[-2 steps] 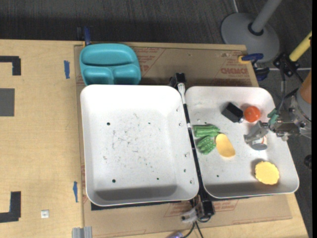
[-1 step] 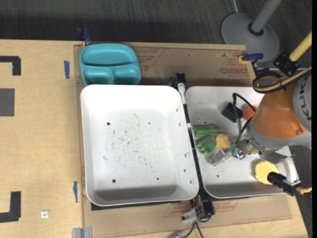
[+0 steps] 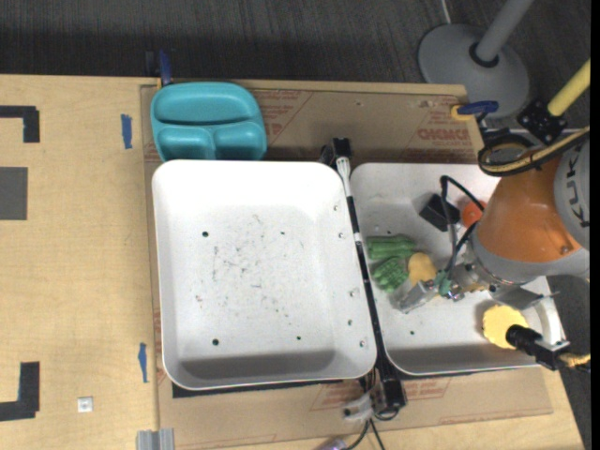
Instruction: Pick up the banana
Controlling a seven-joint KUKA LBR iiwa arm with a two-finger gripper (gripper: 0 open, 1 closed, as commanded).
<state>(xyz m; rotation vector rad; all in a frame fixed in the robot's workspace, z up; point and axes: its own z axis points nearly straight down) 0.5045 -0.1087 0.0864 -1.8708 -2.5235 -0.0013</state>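
Gripper [image 3: 439, 287] over right bin [image 3: 394, 195] beside green toy [image 3: 389, 256]; arm [image 3: 525, 221] reads "KU"

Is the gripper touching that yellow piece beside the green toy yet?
Cannot tell. The camera view shows the gripper just below the yellow piece, with neither a clear gap nor contact visible.

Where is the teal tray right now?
In the camera view the teal tray sits outside the bins, against the left bin's far edge, near that bin's far left corner.
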